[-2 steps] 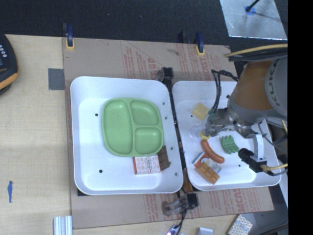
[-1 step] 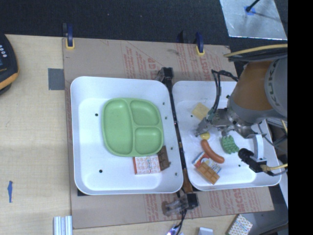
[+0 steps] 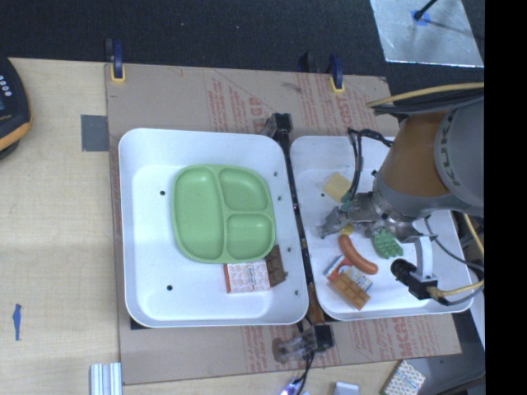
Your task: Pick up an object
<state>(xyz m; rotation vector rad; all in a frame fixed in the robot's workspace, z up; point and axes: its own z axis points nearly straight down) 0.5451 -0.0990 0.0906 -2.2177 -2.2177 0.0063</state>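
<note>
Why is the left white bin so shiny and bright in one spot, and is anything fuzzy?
In the camera view, overhead light washes out the left bin along its left side, hiding detail there; the green plate stays evenly lit and sharp; the small things in the right bin near the gripper look soft and hard to make out.

Two white bins, one green divided plate, one small printed packet, one sausage, one yellow wedge, and perhaps three smaller bits, hard to distinguish.
</note>
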